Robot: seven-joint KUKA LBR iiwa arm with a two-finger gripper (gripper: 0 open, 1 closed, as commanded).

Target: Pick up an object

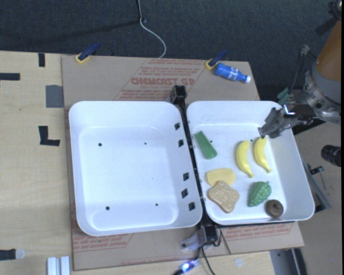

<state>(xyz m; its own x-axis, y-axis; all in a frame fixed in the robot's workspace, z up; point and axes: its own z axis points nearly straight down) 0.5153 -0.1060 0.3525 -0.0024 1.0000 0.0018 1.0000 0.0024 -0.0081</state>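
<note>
The right bin (229, 112) holds several small things: a green block (206, 144), two yellow bananas (243, 157) (262, 154), a pale yellow slice (221, 176), a tan toast piece (223, 196), a green bumpy fruit (259, 193) and a brown round piece (274, 208). My gripper (270, 126) hangs over the bin's upper right part, just above the right banana's top end. Its dark fingers point down and to the left, with nothing visible between them.
The left bin (126, 165) lies beside the right one, with a black clip strip (183, 153) between them. A blue bottle (231, 72) lies on the cardboard behind the right bin. Yellow-blue clamps (87, 52) sit at the cardboard's back corners.
</note>
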